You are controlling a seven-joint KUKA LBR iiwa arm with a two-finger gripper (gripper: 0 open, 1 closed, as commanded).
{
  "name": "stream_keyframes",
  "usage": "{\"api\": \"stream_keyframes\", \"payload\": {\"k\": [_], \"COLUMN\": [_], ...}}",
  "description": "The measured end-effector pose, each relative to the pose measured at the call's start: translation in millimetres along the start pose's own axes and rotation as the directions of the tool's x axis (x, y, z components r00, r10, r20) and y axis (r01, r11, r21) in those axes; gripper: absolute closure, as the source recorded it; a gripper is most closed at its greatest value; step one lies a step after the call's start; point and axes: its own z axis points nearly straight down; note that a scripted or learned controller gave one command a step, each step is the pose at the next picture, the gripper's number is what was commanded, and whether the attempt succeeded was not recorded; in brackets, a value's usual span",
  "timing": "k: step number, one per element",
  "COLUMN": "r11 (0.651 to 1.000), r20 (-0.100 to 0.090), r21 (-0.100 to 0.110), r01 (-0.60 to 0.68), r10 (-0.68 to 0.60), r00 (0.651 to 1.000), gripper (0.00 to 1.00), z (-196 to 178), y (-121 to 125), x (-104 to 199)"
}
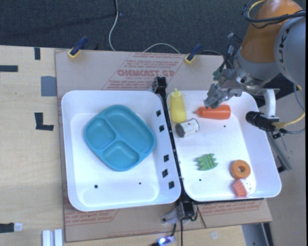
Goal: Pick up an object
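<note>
Gripper (pixel 214 100) poised low over the far part of the right bin (pixel 223 142), its tip at the upper edge of an orange carrot (pixel 215 113); whether it touches the carrot, and whether it is spread or pressed together, cannot be told from this slanted view. The carrot lies on its side directly beneath the gripper, long axis across the bin, and nothing is seen held. To the left of the gripper, near the wall between the bins, a yellow bottle (pixel 177 106) lies lengthwise; just below and left of the gripper, touching the bottle's lower end, rests a small grey cylinder (pixel 187 127). Farther toward the near edge of the bin, well apart from the gripper, lie a green ridged piece (pixel 207 161), an orange ring (pixel 240 168) to its right, and, just beside the ring at the bin's near corner, a red-and-white piece (pixel 241 187). Behind and to the right of the gripper rises the arm (pixel 269 29), orange above grey. Far to the left of the gripper, past the dividing wall, the left bin (pixel 118 191) holds a blue plate (pixel 119 136) with three compartments, lying flat.
</note>
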Motion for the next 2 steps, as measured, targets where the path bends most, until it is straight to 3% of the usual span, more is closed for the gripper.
{"api": "stream_keyframes", "payload": {"k": [2], "r11": [1.0], "r20": [0.0], "r21": [0.001], "r01": [0.002], "r10": [-0.002], "r00": [1.0], "gripper": [1.0], "z": [-7], "y": [-19], "x": [113]}}
